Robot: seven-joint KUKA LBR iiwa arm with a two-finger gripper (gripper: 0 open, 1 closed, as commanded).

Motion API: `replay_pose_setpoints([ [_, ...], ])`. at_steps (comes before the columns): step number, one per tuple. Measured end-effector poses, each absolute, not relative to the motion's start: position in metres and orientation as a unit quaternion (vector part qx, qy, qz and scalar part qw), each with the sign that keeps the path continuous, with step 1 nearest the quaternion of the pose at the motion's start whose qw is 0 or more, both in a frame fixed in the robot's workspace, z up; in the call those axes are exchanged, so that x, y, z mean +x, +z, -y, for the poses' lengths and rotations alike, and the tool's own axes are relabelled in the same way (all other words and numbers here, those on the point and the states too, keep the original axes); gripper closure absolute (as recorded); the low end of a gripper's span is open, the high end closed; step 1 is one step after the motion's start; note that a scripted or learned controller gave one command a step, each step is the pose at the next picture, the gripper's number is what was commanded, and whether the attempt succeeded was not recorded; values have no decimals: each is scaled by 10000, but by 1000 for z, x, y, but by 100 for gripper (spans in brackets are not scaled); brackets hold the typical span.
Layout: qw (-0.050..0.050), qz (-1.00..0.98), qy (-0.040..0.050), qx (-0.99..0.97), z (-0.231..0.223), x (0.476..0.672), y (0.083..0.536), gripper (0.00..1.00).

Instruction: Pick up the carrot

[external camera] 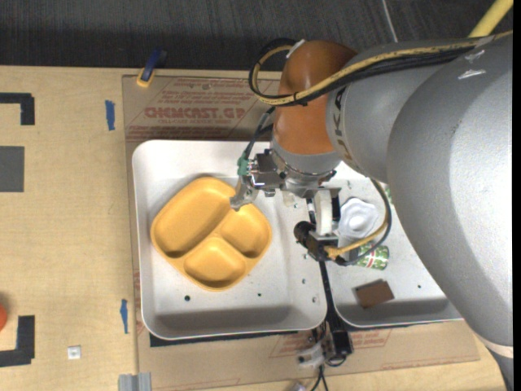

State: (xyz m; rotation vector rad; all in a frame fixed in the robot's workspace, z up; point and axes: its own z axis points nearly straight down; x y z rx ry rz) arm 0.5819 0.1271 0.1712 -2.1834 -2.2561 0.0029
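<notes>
My gripper (244,192) hangs low over the left bin (163,300), at the upper right rim of a yellow three-compartment plate (203,230). The grey wrist and its orange band hide the gripper from above. Nothing orange and carrot-shaped lies beside the gripper. A small orange-red thing (2,317) is cut off by the view's left edge, on the bench well outside the bins.
The right bin (407,308) holds a white crumpled thing (359,217), a green and red can-like thing (373,257) and a brown block (373,293). The arm covers much of the right bin. Cardboard lies under both bins.
</notes>
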Motion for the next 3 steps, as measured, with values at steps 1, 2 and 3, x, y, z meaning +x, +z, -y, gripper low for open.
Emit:
replay_pose_setpoints([
  [1,-9,7220,-37,-6919,-110,596,117,0],
  [2,-35,7216,-47,-6923,-109,598,129,100],
  [3,-1,5706,0,-8212,-96,571,267,100],
])
